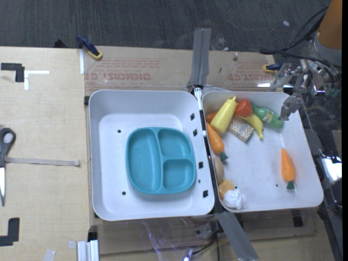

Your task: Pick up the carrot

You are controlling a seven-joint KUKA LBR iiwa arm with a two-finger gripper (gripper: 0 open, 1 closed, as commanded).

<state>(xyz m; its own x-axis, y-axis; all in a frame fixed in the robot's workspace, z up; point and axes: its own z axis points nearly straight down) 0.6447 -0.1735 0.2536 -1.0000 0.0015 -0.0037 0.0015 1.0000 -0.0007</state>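
Carrot [287,166] lies alone near the right bin [304,200]'s right wall — long axis near-vertical, green tip toward the near rim; end effector [288,106] grip unreadable.

The tabletop [43,140] is of pale wood, with a sheet of brown cardboard [136,69] lying along its far part. Two shallow white bins stand directly on it, side by side and touching: the left bin [103,200] and the right bin [304,197]. At the left edge a pair of scissors [4,156] lies on the wood, near a strip of tape [46,162]. Some black marks [13,69] are stuck on the wood at the far left. A blue and yellow clamp [88,47] sits at the cardboard's far left corner.
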